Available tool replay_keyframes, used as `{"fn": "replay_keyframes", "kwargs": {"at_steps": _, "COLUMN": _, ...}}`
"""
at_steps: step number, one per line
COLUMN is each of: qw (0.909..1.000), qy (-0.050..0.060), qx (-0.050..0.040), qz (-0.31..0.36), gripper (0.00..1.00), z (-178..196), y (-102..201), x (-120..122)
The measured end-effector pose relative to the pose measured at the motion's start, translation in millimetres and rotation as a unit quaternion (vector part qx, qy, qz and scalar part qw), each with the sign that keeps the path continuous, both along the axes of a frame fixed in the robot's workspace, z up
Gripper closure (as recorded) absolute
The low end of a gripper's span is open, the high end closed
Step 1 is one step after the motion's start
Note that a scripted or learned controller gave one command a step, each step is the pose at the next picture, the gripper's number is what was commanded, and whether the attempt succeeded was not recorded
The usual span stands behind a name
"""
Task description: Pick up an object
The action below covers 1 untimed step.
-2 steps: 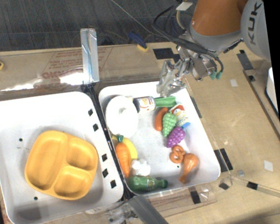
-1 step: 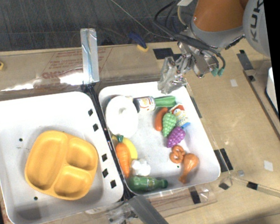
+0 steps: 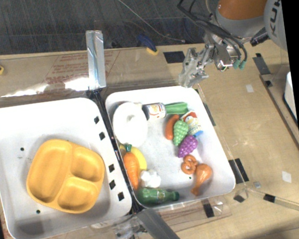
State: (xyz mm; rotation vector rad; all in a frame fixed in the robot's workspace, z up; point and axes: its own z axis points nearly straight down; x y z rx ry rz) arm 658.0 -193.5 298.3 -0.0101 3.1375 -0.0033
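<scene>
Right bin [image 3: 217,144]: toy food | left bin [image 3: 3,142]: yellow tray [image 3: 64,175]

Slanted overhead view of both bins [image 3: 1,164]

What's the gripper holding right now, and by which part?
Nothing. The gripper hangs above the right bin's far corner, with no object between its fingers.
</scene>
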Motion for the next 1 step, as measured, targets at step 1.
{"fn": "replay_keyframes", "kwargs": {"at_steps": 1, "qw": 0.9950, "qy": 0.003, "qx": 0.0015, "qz": 0.100, "gripper": 1.00, "z": -72.0, "y": 46.2, "x": -72.8}}
